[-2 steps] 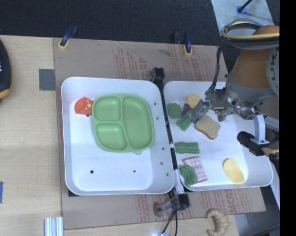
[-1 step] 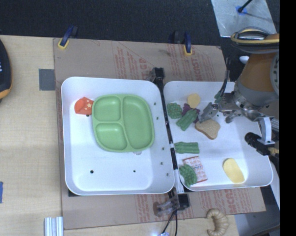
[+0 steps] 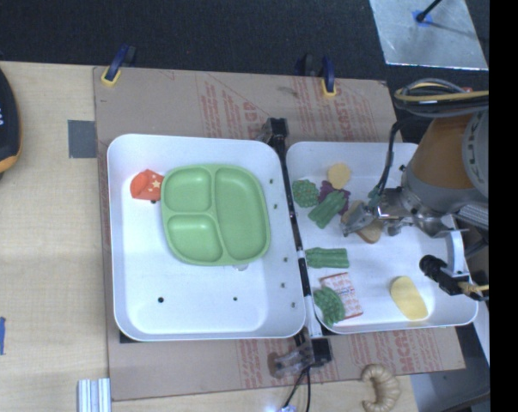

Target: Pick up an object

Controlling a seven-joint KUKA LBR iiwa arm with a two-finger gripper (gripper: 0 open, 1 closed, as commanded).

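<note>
The gripper is down low in the right bin, near the far side of it. It sits just beside a small green toy and a round yellow piece. I cannot tell if it is grabbing anything, because the parts are too small and dark to see.

Other things lie in this bin too: a green block in the middle, a little card near the front, and a yellow lump to the right. The left bin holds a green plate and a red toy.

The toys by the gripper lie packed close together. It could pinch two at once, or just push one away and come up with nothing.
</note>
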